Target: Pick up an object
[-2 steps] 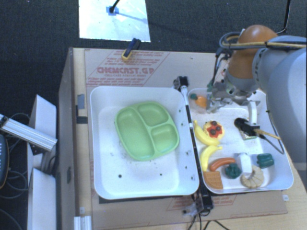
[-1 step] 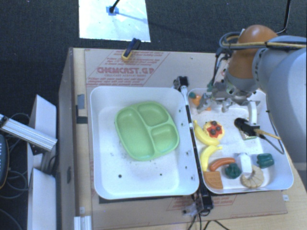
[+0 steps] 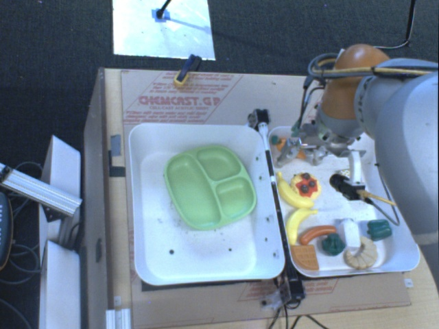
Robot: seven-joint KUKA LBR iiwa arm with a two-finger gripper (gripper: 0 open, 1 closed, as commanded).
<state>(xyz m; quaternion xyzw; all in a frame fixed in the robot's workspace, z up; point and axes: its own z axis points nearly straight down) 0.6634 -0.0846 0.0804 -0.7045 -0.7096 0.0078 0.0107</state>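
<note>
The right bin (image 3: 406, 253) holds several toy foods. My gripper (image 3: 302, 155) hangs over its far left part, open, with nothing between its fingers. A small orange and green carrot (image 3: 277, 142) lies just to its left. Just in front of the gripper sit a yellow banana (image 3: 288, 192) and a yellow round piece with red toppings (image 3: 306, 184). Nearer the front lie a second banana (image 3: 299, 221), a red sausage (image 3: 317, 234), a waffle square (image 3: 306, 257), a white piece (image 3: 350, 232), two dark green pieces (image 3: 333, 245) (image 3: 378, 229) and a tan ring (image 3: 361, 254).
The left bin (image 3: 158, 252) holds a light green divided plate (image 3: 209, 186). A raised divider (image 3: 271, 190) runs between the two bins. The grey arm with its orange band (image 3: 357, 64) fills the upper right over the right bin's far side.
</note>
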